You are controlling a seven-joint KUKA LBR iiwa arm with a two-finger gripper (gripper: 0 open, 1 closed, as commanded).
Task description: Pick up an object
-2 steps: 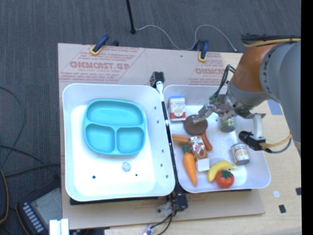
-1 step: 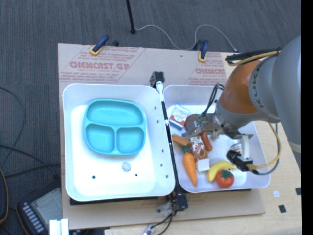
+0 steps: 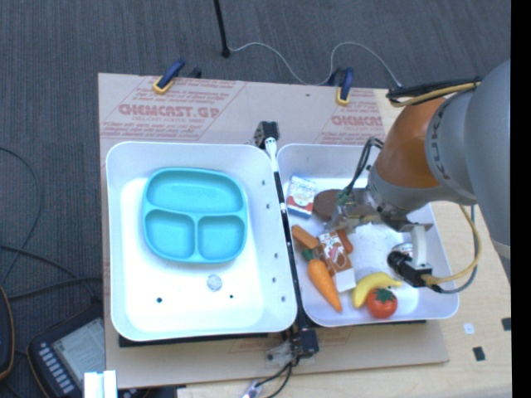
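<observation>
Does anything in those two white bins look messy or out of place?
Nothing looks broken or spilled. The toy food, including a carrot, banana and tomato, lies jumbled in the right bin, while the blue divided plate sits neatly in the left bin.

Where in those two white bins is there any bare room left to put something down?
In the left bin, the white floor around the blue tray, widest along the near edge. The right bin is crowded: carrot, banana, tomato and the arm.

— Underfoot? Dark grey ribbed carpet (image 3: pixel 66 31), crossed by thin black cables (image 3: pixel 25 189).
— And on top? Pale brown printed board (image 3: pixel 191 106), pinned by blue-and-yellow spring clamps (image 3: pixel 169 75).
</observation>
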